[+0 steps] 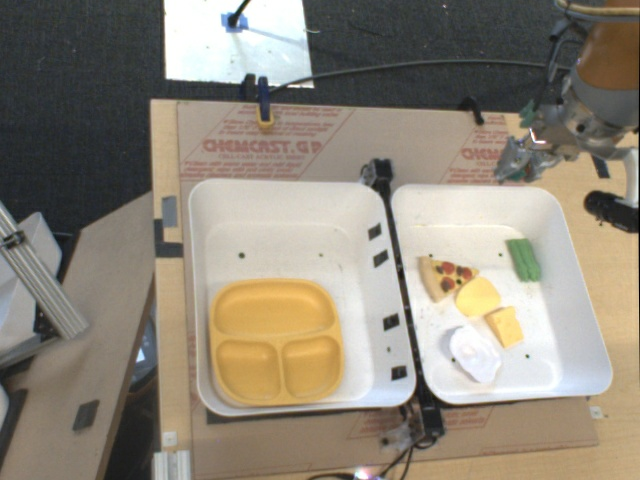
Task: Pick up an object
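The right bin [560, 218] holds a green block [523, 259] near its right wall, a pizza slice [443, 275], a yellow round piece [478, 296], a yellow cheese wedge [505, 326] and a white crumpled object [474, 354]. My gripper [521, 160] hangs at the upper right, above the far rim of the right bin and away from all the objects. Nothing shows between its fingers. The arm with its orange band [608, 53] reaches in from the top right corner.
The left bin [290, 208] holds a yellow divided tray [277, 340]. A black divider with clips [390, 268] joins the two bins. A cable [400, 68] runs across the cardboard behind the bins. A white sheet [235, 26] lies at the far back.
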You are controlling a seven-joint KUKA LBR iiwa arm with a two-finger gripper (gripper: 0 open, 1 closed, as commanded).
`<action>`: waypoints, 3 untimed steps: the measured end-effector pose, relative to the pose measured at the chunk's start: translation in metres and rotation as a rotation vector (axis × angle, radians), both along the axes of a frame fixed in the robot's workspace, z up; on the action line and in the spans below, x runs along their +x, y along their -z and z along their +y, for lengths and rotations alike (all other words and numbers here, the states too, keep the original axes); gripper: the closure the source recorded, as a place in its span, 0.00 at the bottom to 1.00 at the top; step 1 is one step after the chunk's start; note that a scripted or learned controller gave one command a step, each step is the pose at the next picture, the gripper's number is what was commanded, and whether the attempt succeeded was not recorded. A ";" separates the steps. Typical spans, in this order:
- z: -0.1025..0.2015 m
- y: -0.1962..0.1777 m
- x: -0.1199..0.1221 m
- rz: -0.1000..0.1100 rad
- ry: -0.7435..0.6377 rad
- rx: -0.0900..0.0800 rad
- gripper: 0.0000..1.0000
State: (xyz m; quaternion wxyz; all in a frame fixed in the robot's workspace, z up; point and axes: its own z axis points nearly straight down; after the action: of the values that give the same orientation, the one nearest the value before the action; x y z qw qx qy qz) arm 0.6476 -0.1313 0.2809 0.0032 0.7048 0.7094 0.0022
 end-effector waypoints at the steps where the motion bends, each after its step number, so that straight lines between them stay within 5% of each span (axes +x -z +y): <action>1: 0.043 0.007 0.000 0.006 -0.001 0.002 1.00; 3: 0.161 0.036 -0.020 0.008 -0.003 0.003 1.00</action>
State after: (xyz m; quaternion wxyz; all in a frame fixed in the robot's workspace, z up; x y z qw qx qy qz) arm 0.6276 0.0294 0.2450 -0.0006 0.7038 0.7104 0.0005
